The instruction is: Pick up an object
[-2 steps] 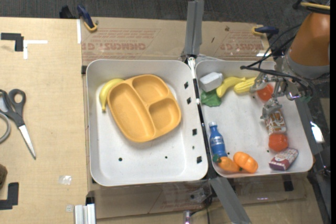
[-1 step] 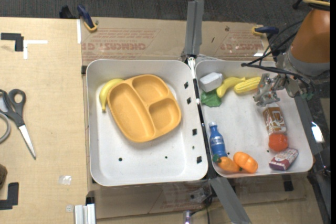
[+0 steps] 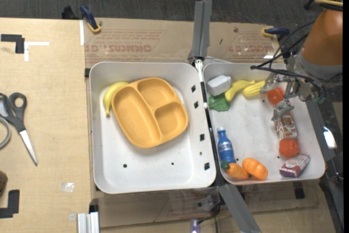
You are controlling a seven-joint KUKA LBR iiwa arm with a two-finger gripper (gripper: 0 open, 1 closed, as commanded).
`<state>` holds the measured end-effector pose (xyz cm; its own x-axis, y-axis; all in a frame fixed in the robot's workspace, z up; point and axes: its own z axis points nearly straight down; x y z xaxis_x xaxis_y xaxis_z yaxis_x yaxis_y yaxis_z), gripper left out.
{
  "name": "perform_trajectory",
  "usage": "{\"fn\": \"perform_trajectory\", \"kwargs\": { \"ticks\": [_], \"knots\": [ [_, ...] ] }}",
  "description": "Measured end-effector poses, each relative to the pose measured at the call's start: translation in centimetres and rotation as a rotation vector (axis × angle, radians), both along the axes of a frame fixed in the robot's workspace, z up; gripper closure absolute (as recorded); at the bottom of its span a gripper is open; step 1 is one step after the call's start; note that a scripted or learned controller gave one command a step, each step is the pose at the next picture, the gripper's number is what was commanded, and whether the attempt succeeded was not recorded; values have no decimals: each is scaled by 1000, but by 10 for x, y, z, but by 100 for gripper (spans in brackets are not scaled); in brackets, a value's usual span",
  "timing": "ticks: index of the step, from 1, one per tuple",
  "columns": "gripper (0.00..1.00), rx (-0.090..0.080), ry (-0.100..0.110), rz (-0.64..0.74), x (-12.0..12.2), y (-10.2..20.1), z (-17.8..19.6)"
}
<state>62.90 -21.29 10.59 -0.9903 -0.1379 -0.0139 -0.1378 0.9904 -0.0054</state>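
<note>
Two white bins sit side by side on the table [image 3: 43, 133]. The gripper [image 3: 282, 96] hangs over the right bin [image 3: 256, 133], its opening impossible to judge. A red ball [image 3: 275, 95] lies just beside it, a yellow banana toy [image 3: 246, 89] further left, a snack packet [image 3: 286, 127] and tomato [image 3: 288, 147] just below. Far left, the other bin [image 3: 147, 172] holds a yellow divided plate [image 3: 149, 112].
</note>
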Motion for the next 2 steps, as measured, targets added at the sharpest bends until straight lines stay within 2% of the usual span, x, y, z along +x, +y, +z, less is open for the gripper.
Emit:
{"fn": "perform_trajectory", "kwargs": {
  "ticks": [1, 2],
  "knots": [
    [0, 4, 10, -95, -59, -9, -13],
    [0, 6, 12, -269, -65, 2, -14]
  ]
}}
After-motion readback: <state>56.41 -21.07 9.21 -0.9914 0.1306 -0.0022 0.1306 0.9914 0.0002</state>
